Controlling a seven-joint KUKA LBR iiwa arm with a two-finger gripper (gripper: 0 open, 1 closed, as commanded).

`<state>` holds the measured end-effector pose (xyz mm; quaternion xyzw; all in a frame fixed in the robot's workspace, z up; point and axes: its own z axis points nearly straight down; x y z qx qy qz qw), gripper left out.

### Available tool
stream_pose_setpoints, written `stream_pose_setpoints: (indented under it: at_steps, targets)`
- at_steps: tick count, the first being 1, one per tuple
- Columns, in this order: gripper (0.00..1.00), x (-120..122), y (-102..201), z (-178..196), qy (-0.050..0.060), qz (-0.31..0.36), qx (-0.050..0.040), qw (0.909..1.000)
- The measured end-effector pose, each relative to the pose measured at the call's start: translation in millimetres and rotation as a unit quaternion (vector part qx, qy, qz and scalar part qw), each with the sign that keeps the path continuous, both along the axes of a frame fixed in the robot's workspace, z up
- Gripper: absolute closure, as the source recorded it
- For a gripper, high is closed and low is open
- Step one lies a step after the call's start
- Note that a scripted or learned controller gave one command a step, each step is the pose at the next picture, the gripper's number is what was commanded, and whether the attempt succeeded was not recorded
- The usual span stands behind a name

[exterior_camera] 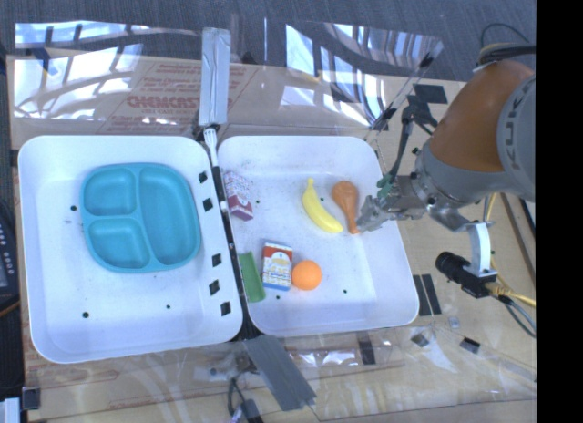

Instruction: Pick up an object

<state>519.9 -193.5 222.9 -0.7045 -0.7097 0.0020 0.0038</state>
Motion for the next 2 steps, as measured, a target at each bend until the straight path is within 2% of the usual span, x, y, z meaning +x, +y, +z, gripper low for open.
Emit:
stream_pose_setpoints:
  at_steps: [1,2]
  targets:
    - [0.00,50.5,22.6,-132.2,-0.002,0.126,0.0004,0.9920]
    - [0.00,103.0,7.9,-131.8,-0.003,0.194,0.0002,0.9810]
